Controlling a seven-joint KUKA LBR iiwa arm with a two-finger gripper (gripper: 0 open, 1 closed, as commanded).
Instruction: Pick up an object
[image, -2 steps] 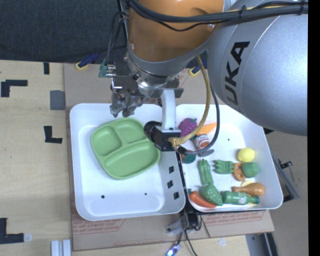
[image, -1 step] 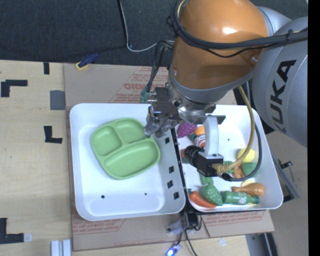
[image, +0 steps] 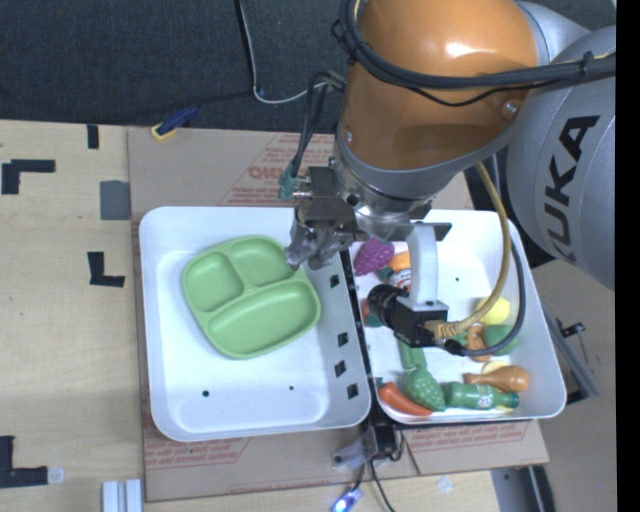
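The green divided plate (image: 250, 297) lies flat, long axis slanting lower-left to upper-right; the hand's (image: 312, 243) grip cannot be told.

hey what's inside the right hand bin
Toy food: a purple grape bunch, a green vegetable, an orange carrot, and a yellow piece. The arm covers the bin's upper part, so anything there is hidden.

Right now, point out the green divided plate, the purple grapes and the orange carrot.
green divided plate (image: 252, 297): camera view, on its large front compartment.
purple grapes (image: 374, 256): camera view, on the middle of the bunch.
orange carrot (image: 399, 402): camera view, on its body by the bin's front wall.
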